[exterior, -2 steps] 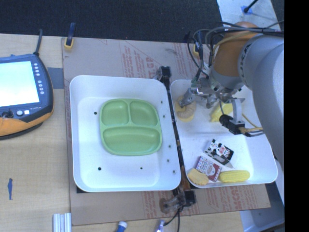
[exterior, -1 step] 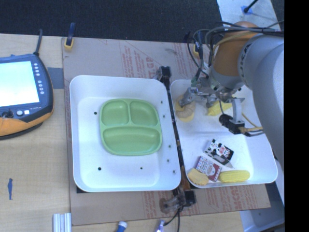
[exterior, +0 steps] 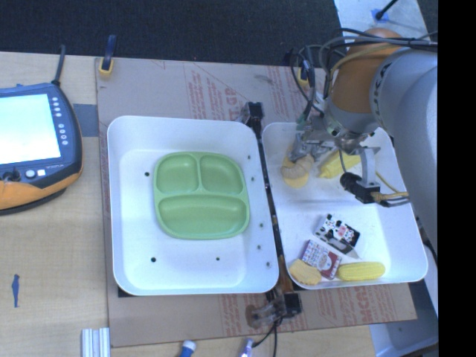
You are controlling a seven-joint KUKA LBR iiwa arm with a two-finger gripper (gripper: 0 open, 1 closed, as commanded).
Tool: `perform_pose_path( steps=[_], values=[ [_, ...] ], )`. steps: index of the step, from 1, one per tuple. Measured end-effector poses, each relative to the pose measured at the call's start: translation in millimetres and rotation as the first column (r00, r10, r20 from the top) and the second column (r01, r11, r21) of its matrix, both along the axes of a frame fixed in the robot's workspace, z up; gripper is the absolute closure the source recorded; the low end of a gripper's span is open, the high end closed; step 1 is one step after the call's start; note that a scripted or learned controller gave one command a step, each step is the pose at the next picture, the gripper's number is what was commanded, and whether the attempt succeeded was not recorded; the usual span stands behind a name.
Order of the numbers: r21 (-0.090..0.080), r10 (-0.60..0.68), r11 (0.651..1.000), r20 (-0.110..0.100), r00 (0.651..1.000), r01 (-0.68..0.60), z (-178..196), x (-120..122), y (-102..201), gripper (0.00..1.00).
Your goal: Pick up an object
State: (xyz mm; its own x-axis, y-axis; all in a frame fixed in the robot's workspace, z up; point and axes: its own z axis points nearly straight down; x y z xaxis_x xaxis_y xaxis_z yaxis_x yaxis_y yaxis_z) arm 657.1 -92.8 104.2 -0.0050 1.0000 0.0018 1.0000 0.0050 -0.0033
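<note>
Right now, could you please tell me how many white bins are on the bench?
2: the left bin holds a green divided plate; the right bin holds small items beneath the arm, which may hide more.

A single fixed camera looks down on the bench (exterior: 186, 88) from above, tilted slightly so the far edge and dark floor beyond appear at the top. It sits far enough back to take in both white bins, the left bin (exterior: 126, 199) and right bin (exterior: 401, 222), side by side, with the arm (exterior: 401, 88) entering from the right.
</note>
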Motion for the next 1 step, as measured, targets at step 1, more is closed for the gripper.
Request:
perform_pose_path(
  steps=[1],
  values=[
    [-0.001, -0.001, 1.0, 0.002, 1.0, 0.001, 88.7, -34.6, 30.4, 1.0]
  ],
)
